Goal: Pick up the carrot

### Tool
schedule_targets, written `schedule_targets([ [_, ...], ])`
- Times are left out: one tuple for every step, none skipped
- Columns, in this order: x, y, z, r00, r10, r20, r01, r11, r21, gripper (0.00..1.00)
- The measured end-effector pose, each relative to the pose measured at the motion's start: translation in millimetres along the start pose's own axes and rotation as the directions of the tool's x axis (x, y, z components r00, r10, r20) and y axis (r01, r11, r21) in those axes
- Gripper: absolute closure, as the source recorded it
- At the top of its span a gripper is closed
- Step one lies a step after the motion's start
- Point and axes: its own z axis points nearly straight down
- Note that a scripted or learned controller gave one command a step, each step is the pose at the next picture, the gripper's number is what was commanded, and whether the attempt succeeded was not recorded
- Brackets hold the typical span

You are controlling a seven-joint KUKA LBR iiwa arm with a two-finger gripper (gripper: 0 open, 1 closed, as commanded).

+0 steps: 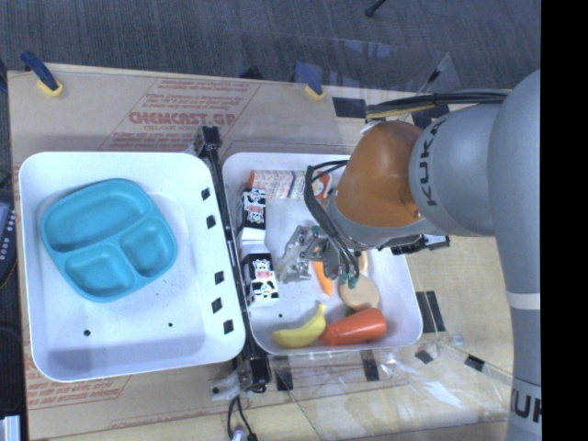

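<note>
Camera view | hand (317, 257) over carrot (323, 277), mostly hidden | finger state: cannot tell | right bin (404, 292)

Single fixed camera above bench (64, 99), slanted downward, both bins (37, 274) framed; arm (478, 168) enters from right.

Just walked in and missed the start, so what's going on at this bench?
A grey arm reaches from the right into the right bin, its gripper low over the toy food. An orange carrot lies right beside it, near a banana and a red piece. The left bin holds a blue tray.
</note>
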Motion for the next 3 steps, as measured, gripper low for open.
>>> schedule_targets([
  [-1.3,2.1,-10.4,1.0,-0.009,0.002,0.009,1.0,0.0,1.0],
  [27.9,15.1,-41.4,0.989,0.15,-0.004,-0.15,0.989,0.001,1.0],
  [26.2,16.3,-51.8,0.99,0.142,-0.002,-0.142,0.99,0.0,1.0],
])
